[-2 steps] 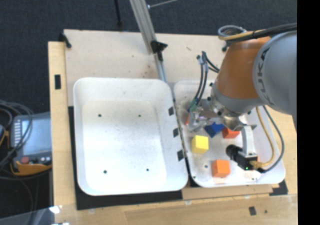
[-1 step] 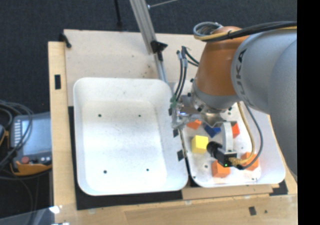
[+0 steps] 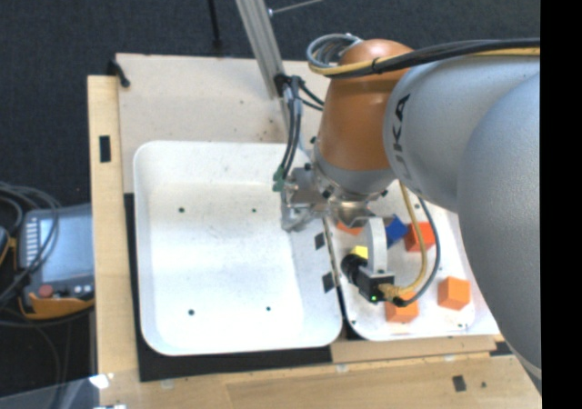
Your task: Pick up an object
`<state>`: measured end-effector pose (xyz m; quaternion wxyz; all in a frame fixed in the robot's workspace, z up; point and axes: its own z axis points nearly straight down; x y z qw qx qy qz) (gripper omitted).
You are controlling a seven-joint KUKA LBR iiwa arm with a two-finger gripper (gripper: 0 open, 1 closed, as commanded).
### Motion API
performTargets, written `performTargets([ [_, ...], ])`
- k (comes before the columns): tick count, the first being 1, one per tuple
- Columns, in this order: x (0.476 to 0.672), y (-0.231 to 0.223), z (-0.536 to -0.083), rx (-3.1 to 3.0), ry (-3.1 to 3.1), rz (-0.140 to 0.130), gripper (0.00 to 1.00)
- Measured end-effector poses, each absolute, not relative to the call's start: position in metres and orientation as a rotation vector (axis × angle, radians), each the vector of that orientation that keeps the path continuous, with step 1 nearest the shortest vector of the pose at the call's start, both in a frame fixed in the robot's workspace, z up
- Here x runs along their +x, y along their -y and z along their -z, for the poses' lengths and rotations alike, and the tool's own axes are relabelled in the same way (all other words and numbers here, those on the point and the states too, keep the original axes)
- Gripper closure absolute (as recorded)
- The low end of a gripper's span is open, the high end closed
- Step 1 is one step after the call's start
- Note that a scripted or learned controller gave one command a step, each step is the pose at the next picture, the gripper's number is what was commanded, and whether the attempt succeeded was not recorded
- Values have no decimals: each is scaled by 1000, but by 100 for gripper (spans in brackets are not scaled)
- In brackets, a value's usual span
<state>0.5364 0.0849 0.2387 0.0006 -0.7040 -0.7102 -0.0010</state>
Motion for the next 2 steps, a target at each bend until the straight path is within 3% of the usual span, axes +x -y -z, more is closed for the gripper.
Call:
performTargets([
  [1, 518, -98, -228, -2216, 2226, -2, 100],
  [2, 519, -98, -229, -2217, 2226, -1, 0],
])
